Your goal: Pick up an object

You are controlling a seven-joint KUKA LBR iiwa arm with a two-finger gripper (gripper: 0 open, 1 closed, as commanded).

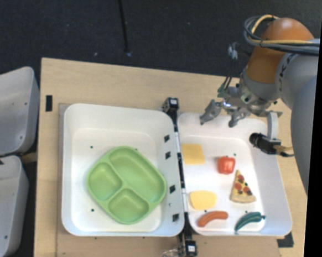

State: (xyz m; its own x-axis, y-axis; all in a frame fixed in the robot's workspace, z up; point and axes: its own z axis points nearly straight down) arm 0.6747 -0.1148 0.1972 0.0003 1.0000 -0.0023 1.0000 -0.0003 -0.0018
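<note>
The right bin point(269, 161) holds several toy foods: a yellow cheese square point(193, 154), a red pepper point(226, 164), a pizza slice point(242, 188), a yellow round piece point(202, 200), a red sausage point(213, 218) and a green chili point(249, 220). My gripper point(223, 114) hangs over the far edge of that bin, above and behind the cheese square. Its two fingers stand apart and open, with nothing between them.
The left bin point(77, 130) holds a green divided plate point(126, 184). A black clip point(170, 105) sits at the far end of the ridge between the bins. The grey arm with its orange band point(273, 45) reaches in from the upper right.
</note>
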